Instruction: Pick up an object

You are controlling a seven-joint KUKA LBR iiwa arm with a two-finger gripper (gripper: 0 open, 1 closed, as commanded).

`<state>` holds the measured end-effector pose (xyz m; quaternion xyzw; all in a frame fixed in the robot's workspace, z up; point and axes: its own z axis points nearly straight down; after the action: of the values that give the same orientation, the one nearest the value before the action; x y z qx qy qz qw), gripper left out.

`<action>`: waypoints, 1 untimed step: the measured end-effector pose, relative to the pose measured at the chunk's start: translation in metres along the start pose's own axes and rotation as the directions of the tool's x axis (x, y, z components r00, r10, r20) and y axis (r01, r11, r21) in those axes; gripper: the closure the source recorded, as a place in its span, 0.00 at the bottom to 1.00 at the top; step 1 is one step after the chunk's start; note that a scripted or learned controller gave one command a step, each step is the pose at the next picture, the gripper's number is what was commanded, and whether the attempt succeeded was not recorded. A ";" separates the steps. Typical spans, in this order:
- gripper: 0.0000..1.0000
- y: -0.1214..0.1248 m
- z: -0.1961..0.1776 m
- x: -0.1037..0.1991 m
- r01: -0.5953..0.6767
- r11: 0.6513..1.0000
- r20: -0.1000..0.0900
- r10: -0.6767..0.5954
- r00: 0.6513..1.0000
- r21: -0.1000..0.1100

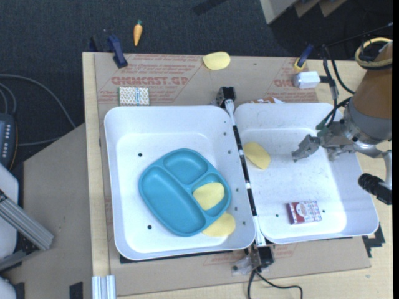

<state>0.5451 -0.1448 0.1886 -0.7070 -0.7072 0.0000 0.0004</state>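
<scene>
My gripper [319,152] hangs over the upper right part of the right bin [349,229], its fingers spread open with nothing between them. A yellow chip-like piece [257,155] lies at that bin's left side, well left of the gripper. A small red and white box [303,212] lies near the bin's front, below the gripper. In the left bin [124,136] sits a blue divided plate [174,192] with a yellow piece [209,195] in its right compartment. Another yellow piece [219,225] lies by the plate's front right edge.
On the cardboard behind the bins lie a yellow piece [216,60], a patterned square pad [134,95], a blue clamp [116,50] and a white block [307,78]. A small carrot toy [138,33] lies on the dark floor. The arm's grey and orange wrist [374,98] reaches in from the right.
</scene>
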 end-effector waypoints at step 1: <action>0.00 0.020 0.104 0.039 0.001 1.000 0.001 -0.001 1.000 -0.001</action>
<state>0.5650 -0.1054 0.0845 -0.7068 -0.7074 -0.0002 -0.0001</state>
